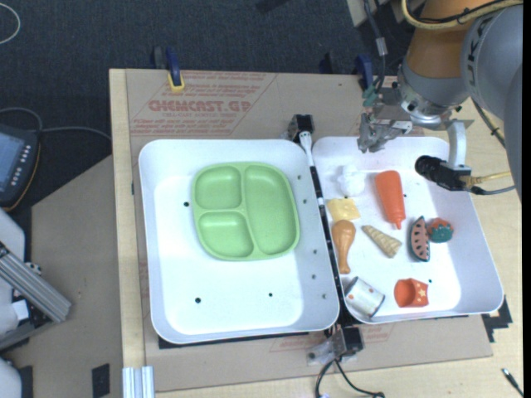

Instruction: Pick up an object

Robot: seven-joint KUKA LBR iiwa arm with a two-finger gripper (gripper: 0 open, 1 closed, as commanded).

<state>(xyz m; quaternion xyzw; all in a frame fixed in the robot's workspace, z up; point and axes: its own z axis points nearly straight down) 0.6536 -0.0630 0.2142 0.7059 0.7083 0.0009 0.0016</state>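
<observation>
My gripper [375, 136] hangs over the far left corner of the right bin [477, 251], with nothing seen in it. Just in front of it lies a small white object [351, 181]. An orange carrot [390, 196] lies lengthwise to the right of that. Nearer the front are a yellow block [343, 210], an orange-brown drumstick [343, 243], a tan cone [382, 240], a watermelon slice [420, 239] and a teal and red piece [440, 231]. A red cup [411, 293] and a grey-white cup [365, 298] lie at the bin's front.
The left bin [170, 264] holds a green divided plate [246, 211] in its far half. A black clip [300, 127] sits at the top of the wall between the bins. The arm's black side fitting [440, 172] overhangs the right bin's far right.
</observation>
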